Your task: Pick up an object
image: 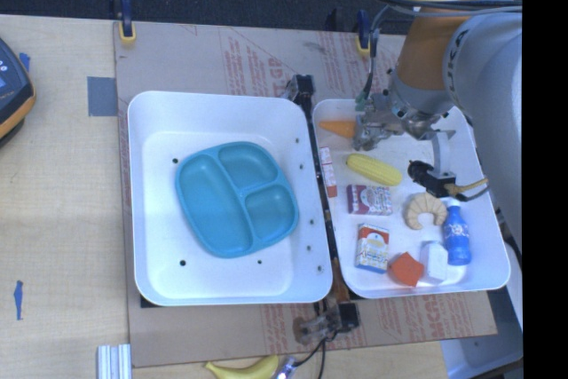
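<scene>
Claw [366, 136] sits low at the right bin's [497, 275] far-left corner, right by the carrot [337, 129]. Can't tell if it's open. Could easily nudge the carrot against the wall instead of grabbing it.

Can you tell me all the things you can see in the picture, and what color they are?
left bin: 1, white, left half of bench
divided plate: 1, blue, in left bin
right bin: 1, white, beside left bin
corn cob: 1, yellow, right bin
carrot: 1, orange, right bin's far corner
croissant: 1, tan, right bin
bottle: 1, blue, right bin
small packets: 2, red and white, right bin
block: 1, orange-red, right bin's near edge
banana: 1, yellow, bench's near edge
arm: 1, grey with orange band
gripper: 1, dark, above right bin's far end
</scene>
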`<state>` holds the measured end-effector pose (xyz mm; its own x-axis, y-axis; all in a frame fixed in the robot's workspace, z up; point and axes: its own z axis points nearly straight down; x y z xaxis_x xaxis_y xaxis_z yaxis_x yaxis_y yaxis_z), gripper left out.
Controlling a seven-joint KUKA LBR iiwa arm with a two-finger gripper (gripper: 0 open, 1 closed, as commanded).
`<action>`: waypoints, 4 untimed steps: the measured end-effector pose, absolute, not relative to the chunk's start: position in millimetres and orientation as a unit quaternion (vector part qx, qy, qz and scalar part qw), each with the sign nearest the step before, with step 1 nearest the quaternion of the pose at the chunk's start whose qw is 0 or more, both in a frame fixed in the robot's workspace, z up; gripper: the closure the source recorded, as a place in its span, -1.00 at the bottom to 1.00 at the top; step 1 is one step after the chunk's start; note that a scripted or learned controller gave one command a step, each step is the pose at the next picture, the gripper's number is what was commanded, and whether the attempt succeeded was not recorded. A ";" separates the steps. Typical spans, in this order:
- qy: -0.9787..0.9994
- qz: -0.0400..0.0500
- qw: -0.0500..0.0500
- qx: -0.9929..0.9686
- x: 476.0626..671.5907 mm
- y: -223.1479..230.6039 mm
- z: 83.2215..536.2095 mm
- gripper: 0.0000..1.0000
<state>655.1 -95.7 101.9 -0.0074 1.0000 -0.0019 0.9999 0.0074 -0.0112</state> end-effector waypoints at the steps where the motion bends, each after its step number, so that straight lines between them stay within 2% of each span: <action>1: -0.710 0.005 0.003 -0.704 655.2 -95.7 102.1 -1.00; 4: -0.708 0.001 0.001 -0.706 656.4 -107.2 92.3 -1.00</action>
<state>656.4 -107.2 92.3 -0.0031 1.0000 -0.0010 1.0000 0.0031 -0.0025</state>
